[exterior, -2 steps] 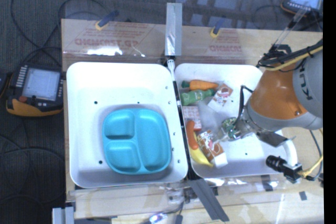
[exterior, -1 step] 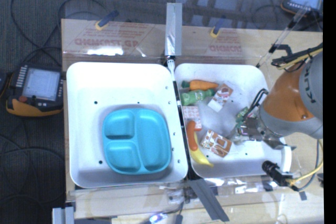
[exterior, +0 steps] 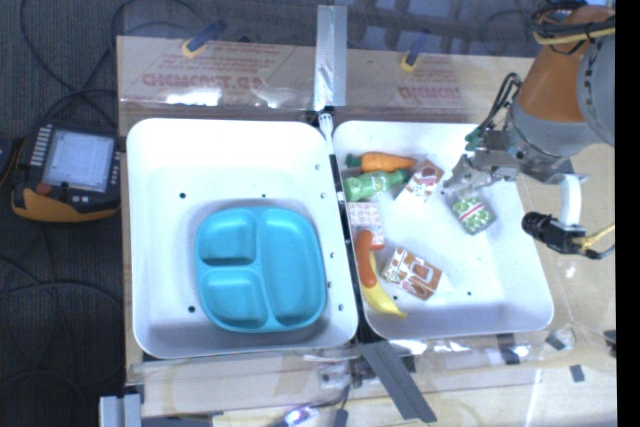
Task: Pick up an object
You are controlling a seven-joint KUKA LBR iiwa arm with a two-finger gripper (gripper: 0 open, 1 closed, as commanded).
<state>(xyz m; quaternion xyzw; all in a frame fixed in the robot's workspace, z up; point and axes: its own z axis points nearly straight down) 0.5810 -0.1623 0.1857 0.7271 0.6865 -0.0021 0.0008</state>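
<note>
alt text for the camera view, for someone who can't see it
A grey and orange robot arm's gripper hangs over small toy foods in the right white bin, by a green-patterned packet. The left bin bears a blue divided plate.

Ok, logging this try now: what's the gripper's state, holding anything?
Gripper: over the right bin, right above a small green-patterned packet; whether it grips the packet cannot be told.

The gripper (exterior: 470,177) hangs over the right bin (exterior: 520,310), just above a green-and-white packet (exterior: 471,213); carrot (exterior: 386,161), green bottle (exterior: 376,183) and banana (exterior: 378,295) lie leftward. A blue divided plate (exterior: 262,267) sits in the left bin (exterior: 160,165).
</note>
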